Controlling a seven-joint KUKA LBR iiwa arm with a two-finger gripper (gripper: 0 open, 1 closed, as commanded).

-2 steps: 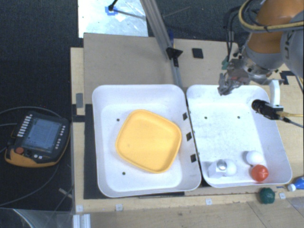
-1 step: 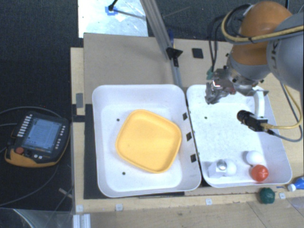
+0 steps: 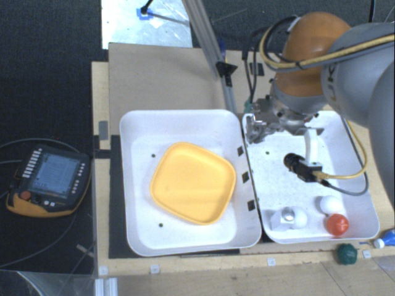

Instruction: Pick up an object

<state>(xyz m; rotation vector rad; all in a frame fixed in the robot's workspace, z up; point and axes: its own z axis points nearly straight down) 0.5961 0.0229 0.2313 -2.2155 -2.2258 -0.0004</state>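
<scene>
**Four small things, one plate, two bins**

Nearest, well below the gripper [image 3: 254, 130]: one red ball [image 3: 337, 224], one white ball [image 3: 329, 204], one metallic-topped white piece [image 3: 290, 216] (right bin [image 3: 355, 137]). Lower left: one yellow plate [image 3: 192, 182] in the left bin [image 3: 133, 184]. Whether the gripper grasps anything I cannot tell.

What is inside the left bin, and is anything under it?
The left bin holds one yellow plate, lying flat near its middle. Whatever might lie under the plate is covered, so that cannot be told.
</scene>
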